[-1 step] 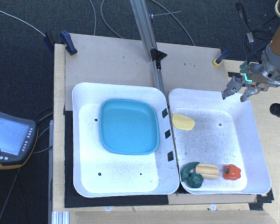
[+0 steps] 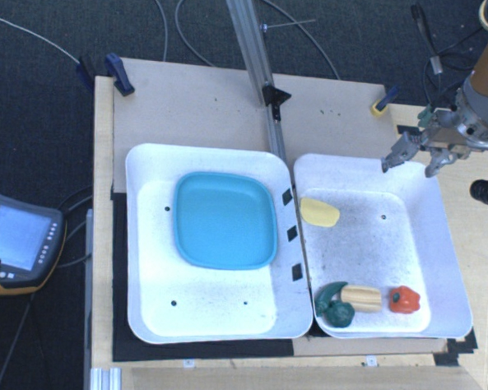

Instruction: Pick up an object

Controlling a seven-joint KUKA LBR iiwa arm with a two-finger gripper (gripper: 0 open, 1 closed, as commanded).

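Going left to right: the left bin [image 2: 146, 184] carries a blue plate [image 2: 226, 220], roughly centred and toward the bin's back edge, lying flat. Poor first target imo, nothing for two fingers to close on except the rim. The right bin [image 2: 439, 243] has the graspable stuff: a yellow piece [image 2: 319, 212] at its back-left corner just off the left wall, then along the front edge a green vegetable [image 2: 334, 304], a tan block [image 2: 361, 298] touching it, and a red pepper [image 2: 403, 299] just beside the block, near the front-right corner. The gripper [image 2: 412, 162] hangs over the back rim of the right bin, fingers spread apart, nothing between them, so no grasp yet. Best pick by my read is the yellow piece: isolated, clear floor on its right and front, though the left wall is close, so line the fingers front-to-back, not across. The front row is crowded, and fingers coming down on the block would likely shove the neighbours. Descend straight, close only once the fingers straddle the piece. Surface: bin floors look smooth and hard with dark speckling, so things may skid if nudged. Bins sit on a pale bench [image 2: 192, 96], a metal pole [image 2: 257, 55] crossing its back edge, clamps [image 2: 119, 74] at the back corners, cables [image 2: 90, 7] on dark carpet behind, and a pendant [image 2: 14, 242] off the left edge.
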